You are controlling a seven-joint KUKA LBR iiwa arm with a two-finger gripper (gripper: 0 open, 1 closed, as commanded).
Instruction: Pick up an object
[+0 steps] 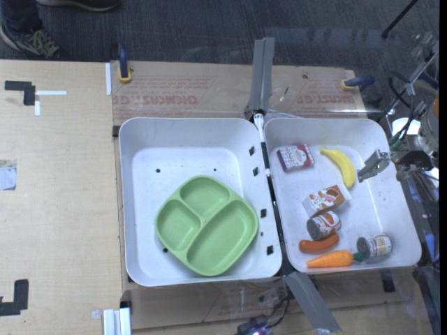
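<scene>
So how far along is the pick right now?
Nothing looks picked yet. The banana, carton, can and carrot all lie in the right bin. The gripper hangs beside the banana, carrying nothing. Closing on something and lifting it remain.

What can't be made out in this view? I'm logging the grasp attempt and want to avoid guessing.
- Hand: small and blurred at the right bin's far side; its finger state is unreadable.
- Arm: cut off by the right edge.
- Labels on the two cans and two small cartons: too small to read.
- Bin floor under the green plate: hidden by the plate.
</scene>
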